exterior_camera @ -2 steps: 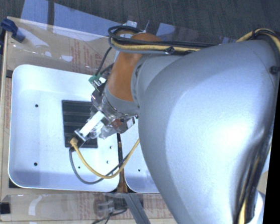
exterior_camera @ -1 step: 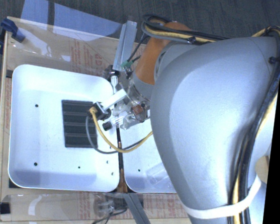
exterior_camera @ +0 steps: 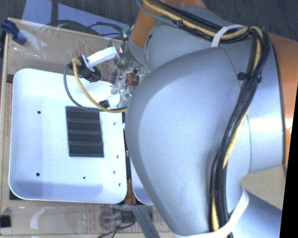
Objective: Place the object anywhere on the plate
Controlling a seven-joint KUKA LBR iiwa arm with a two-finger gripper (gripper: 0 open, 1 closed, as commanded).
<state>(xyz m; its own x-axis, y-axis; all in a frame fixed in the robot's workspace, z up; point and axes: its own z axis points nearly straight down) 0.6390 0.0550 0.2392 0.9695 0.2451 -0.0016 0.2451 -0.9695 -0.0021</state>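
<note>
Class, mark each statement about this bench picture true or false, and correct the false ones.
1. A dark ribbed plate lies flat in the left bin. True.
2. The arm covers most of the right bin. True.
3. The end effector is over the middle of the plate. False: it is near the bin's upper right corner.
4. A red ball rests on the plate. False: its ribbed top shows nothing on it.
</note>
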